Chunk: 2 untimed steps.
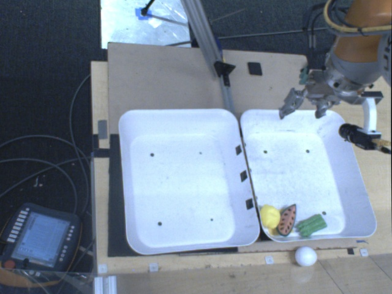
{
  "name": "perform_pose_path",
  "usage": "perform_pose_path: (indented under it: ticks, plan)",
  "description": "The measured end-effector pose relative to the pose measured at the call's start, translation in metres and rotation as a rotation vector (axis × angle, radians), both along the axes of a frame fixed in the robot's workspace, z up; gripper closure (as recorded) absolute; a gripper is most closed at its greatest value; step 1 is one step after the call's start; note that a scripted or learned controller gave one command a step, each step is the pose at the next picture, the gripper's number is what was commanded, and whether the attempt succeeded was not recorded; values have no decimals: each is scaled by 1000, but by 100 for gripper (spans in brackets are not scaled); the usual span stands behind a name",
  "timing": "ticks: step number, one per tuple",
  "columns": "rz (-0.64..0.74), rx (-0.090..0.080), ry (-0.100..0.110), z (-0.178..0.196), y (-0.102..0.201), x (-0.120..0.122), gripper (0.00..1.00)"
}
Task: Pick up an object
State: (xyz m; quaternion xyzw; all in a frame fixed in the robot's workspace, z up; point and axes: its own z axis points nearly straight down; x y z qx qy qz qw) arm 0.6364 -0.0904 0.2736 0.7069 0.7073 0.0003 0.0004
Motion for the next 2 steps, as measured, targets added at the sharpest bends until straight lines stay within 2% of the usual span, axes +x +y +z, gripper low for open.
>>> perform_pose_path:
  ticks: [1,2]
  plan:
    - [-2,0,3,-39,-15,-12,0]
    - [-1,0,2,-58,-14,-33,0]
